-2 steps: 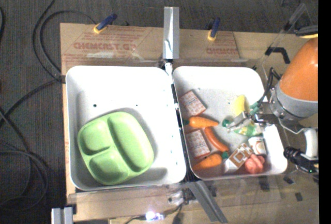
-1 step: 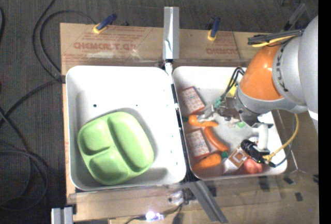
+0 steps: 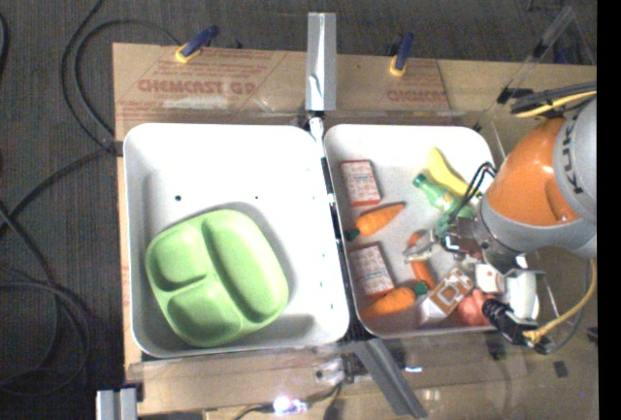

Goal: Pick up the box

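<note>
Found two small boxes flat in the right bin [image 3: 408,139], near its left wall: back box [image 3: 359,180] and front box [image 3: 370,270]. Judged them light, stiff cardboard (crushable if squeezed hard), best pinched across the short sides. Saw a carrot [image 3: 378,217] between them and a front carrot [image 3: 393,300] against the front box. Spotted the gripper [image 3: 448,242] over the clutter at right, but could not tell its opening. Noted more room around the back box.

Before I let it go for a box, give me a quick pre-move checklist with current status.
1. Boxes in the right bin: ok, upper box and lower box lie flat.
2. Upper box free of neighbours: ok.
3. Lower box free: not ok, a carrot lies at its lower end.
4. Gripper state: cannot tell.
5. Box already held: cannot tell.
6. Green tray out of the way: ok, left bin.
</note>
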Tool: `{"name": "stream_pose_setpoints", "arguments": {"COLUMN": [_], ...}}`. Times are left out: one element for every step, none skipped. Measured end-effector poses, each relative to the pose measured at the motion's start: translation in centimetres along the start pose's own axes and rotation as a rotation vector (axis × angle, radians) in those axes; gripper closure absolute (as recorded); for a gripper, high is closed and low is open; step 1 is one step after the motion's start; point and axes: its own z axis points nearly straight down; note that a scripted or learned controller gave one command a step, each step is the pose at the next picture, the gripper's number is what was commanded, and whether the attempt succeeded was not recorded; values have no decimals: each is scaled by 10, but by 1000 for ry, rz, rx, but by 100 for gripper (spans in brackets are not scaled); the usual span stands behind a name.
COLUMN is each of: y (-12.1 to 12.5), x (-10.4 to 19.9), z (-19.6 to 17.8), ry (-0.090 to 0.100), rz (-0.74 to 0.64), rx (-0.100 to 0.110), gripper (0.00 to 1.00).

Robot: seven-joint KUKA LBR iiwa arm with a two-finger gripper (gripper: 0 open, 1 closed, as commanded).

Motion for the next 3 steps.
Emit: {"name": "stream_pose_setpoints", "arguments": {"y": [29,97,160], "x": [65,43,94], "z": [1,-128,-34], "ry": [-6,-10,-10], "rz": [332,466,376], "rx": [1,19,20], "gripper": [0,0,0]}}
